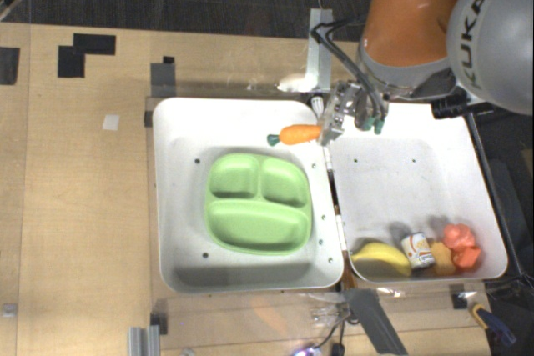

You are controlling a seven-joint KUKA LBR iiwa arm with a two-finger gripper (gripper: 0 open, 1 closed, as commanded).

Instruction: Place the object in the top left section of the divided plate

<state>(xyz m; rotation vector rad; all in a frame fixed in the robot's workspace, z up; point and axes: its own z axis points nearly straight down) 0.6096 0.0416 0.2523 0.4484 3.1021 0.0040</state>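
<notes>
Clearly, the job is only partly done. A toy carrot (299, 133) is seen at the tip of the claw (328, 129), its orange end pinched between the closed-in fingers and its green tip pointing away to the left. It is carried above the back right corner of the left bin (171, 204), near the ridge where the two bins meet. The green divided plate (259, 203) lies in the middle of that bin, and all three of its sections are bare. What remains, it is judged, is for the carrot to be brought forward and left over the top left section (233, 175), lowered, and let go.

Nothing is seen lying between the carrot and the plate. A banana (381, 257), a small can (417, 249) and some orange and red toy pieces (458, 246) are gathered in the front of the right bin (400, 171), well apart from the plate. The desk (75, 196) around the bins is marked with a few black shapes.
</notes>
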